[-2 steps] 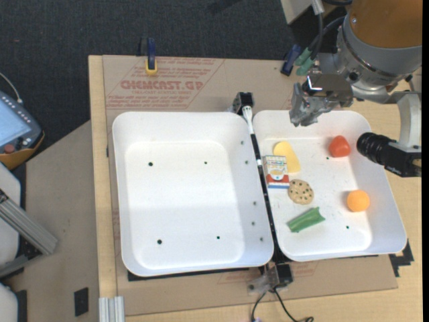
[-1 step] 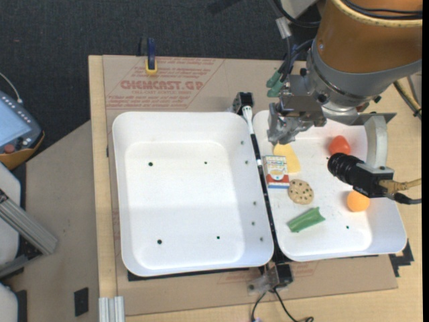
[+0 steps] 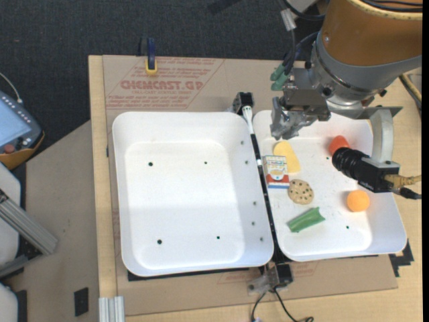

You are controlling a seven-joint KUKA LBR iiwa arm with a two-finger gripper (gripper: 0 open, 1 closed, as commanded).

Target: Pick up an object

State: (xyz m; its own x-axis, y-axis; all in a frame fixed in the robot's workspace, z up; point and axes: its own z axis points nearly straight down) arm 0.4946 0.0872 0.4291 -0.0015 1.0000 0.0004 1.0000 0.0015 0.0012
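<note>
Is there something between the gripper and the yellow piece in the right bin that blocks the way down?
Nothing visible blocks it. The gripper hangs just above the yellow piece, at its upper end. The small carton lies against its lower left side and the cookie further below, neither under the gripper.

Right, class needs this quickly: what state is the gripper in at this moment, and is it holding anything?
Gripper: cannot be told whether open or closed; nothing visibly held. It hangs just above the yellow cheese wedge in the right bin.

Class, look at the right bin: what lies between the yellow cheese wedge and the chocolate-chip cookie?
In the camera view, a small carton with red, white and blue print lies between the yellow cheese wedge and the cookie, near the right bin's left wall.
</note>
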